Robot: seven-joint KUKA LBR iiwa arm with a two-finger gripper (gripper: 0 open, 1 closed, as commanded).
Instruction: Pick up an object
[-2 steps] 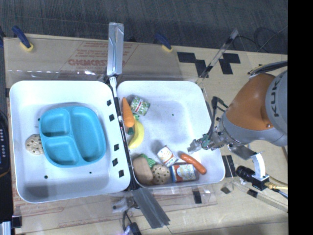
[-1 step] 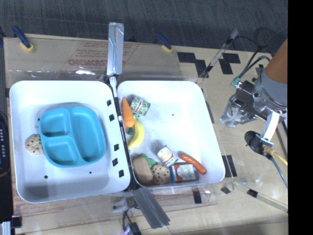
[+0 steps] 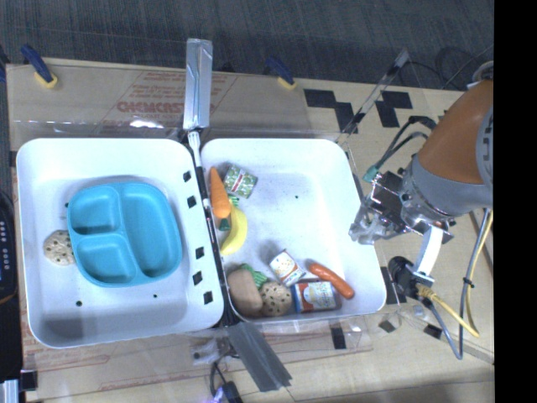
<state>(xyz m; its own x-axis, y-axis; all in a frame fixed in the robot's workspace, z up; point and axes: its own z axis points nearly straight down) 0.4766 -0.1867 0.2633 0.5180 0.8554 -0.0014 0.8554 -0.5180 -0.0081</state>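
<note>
1. The gripper [image 3: 367,227] hangs at the right rim of the right bin [image 3: 289,162]. Its fingers are too small and blurred to tell whether they are spread or pressed together. Nothing is visible between them.
2. To do this step well, the arm likely needs to travel left over the bin, then descend onto one item with free space on both sides.
3. The hot dog [image 3: 331,279] looks the easiest target. It lies near the bin's front right corner, nearest the gripper, slim and orange-red, with a small can [image 3: 317,296] just beside it.
4. A carrot [image 3: 218,193] and a banana [image 3: 234,231] lie touching along the left wall, harder to straddle.
5. The left bin [image 3: 42,162] holds a blue divided tray [image 3: 124,232].
</note>
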